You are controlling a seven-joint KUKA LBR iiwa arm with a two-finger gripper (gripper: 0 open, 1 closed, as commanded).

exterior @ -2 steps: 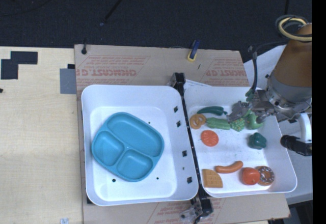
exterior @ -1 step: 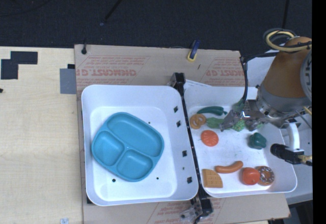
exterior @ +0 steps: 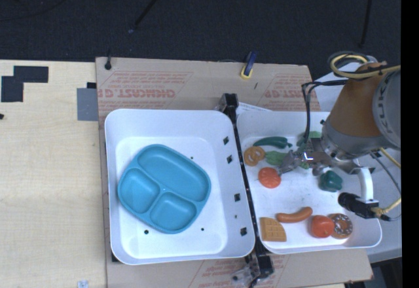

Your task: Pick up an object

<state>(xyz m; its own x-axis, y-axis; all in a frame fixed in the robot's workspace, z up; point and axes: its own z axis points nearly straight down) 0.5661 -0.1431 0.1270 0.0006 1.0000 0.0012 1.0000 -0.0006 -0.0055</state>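
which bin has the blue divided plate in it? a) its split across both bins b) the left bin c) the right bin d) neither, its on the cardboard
b: the blue divided plate lies flat inside the left bin, while the right bin holds the toy foods such as the waffle and the hot dog.

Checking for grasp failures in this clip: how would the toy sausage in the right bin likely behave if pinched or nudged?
The toy sausage looks like smooth, rounded plastic, so it is probably light and may slip from a pinch. Lying flat and slightly curved, it would likely pivot or roll toward the waffle.
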